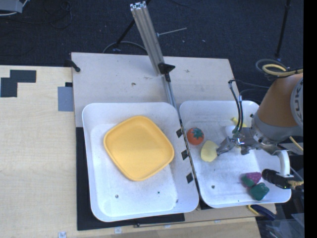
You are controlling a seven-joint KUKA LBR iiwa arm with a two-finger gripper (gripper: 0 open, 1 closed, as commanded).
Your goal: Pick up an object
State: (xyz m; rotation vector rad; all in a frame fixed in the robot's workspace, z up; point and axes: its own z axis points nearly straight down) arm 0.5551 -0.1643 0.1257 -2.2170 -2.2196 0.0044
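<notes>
Camera view: arm reaches leftward, low gripper [224, 148] beside yellow piece [208, 151], jaws' state unclear.

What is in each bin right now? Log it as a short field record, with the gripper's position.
left bin: yellow plate
right bin: tomato, pale yellow piece, pink toy, green toy
gripper: over the right bin, just right of the pale yellow piece
arm: enters from the right
</notes>
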